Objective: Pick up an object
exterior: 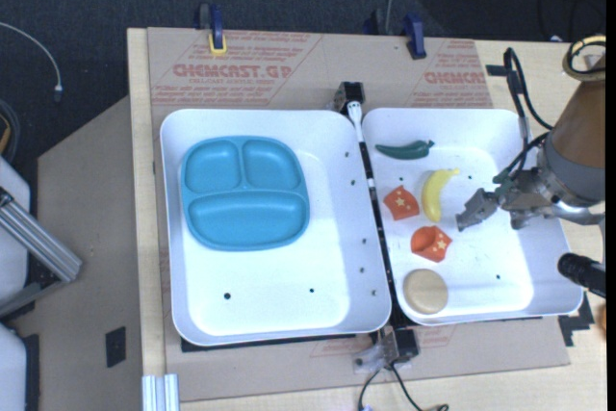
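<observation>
We see the jaws [469, 212] poised right of the banana [438, 192], grip state unclear; we should centre over it before closing

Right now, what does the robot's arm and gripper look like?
The arm comes in from the right. It is grey, with a wide orange band above the wrist. At its end sits a small dark grey metal gripper with a blocky body. A thin black cable curves up behind the arm.
</observation>
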Robot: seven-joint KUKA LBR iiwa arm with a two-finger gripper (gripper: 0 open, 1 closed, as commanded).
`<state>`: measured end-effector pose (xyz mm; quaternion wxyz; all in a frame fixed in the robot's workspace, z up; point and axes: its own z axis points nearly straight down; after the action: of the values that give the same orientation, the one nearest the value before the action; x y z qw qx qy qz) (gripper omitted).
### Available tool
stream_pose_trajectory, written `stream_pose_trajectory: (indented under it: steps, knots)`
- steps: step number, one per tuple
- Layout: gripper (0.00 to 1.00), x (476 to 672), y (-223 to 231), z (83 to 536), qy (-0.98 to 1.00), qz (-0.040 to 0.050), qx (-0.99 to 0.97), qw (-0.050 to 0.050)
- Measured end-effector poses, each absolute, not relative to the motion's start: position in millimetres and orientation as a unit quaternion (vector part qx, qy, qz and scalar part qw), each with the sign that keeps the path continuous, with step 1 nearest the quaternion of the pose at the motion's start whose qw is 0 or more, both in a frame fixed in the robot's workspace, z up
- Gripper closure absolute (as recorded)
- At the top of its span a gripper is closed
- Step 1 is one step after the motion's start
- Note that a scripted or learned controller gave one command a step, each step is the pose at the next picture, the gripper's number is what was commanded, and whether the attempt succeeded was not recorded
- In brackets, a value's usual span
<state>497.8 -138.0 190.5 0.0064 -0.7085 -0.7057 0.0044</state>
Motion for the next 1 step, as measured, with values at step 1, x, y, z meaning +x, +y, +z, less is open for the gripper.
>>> stream_pose_trajectory:
  steps: [1]
  knots:
    - [0.0, 501.1, -137.5, 197.4, -0.707, 0.0002, -0.707, 0.001]
